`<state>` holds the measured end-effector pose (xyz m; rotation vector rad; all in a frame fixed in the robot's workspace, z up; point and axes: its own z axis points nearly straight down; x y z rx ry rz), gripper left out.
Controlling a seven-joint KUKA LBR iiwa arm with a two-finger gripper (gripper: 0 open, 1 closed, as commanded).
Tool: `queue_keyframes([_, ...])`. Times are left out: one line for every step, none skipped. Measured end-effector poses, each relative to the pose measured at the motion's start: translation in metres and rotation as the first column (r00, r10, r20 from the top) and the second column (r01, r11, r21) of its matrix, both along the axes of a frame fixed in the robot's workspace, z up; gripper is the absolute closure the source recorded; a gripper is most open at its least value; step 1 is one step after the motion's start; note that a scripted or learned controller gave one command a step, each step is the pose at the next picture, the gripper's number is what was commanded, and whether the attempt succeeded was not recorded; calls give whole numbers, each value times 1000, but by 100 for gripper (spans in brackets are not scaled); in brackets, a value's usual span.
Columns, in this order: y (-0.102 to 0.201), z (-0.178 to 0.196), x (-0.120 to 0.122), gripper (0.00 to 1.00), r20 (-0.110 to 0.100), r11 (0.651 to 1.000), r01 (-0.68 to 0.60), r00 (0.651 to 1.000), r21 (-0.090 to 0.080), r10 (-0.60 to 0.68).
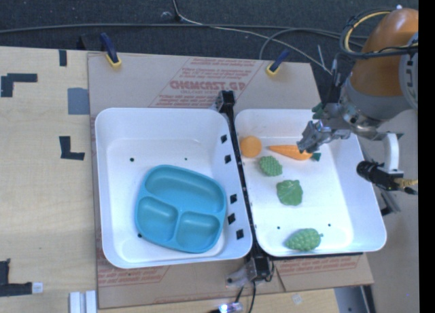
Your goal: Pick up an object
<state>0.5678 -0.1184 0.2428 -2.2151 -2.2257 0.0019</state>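
Arm comes in from the right, hand low over the back part of the right bin, sitting right at the thick end of the orange carrot. Fingers are dark and bunched against the carrot end; cannot tell if they are spread or pressed together, or if the carrot is actually between them. Carrot lies flat on the bin floor, pointing left toward a small orange ball near the divider. Just in front of the ball, a bumpy green piece; further forward a leafy green piece; near the front wall a third green bumpy piece. All three greens apart from each other and from the hand. Left bin holds a blue divided tray with three compartments, lying flat, slightly rotated. Both bins sit on cardboard on the tabletop.
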Motion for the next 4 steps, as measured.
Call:
queue_keyframes([47,-8,0,100,1,1000,0,1000,0,0])
queue_keyframes([91,-18,-7,100,0,1000,2,1000,-1,-2])
queue_keyframes([151,-24,-21,100,-1,1000,-1,1000,0,1])
queue_keyframes([204,-15,-23,100,0,1000,-2,1000,0,2])
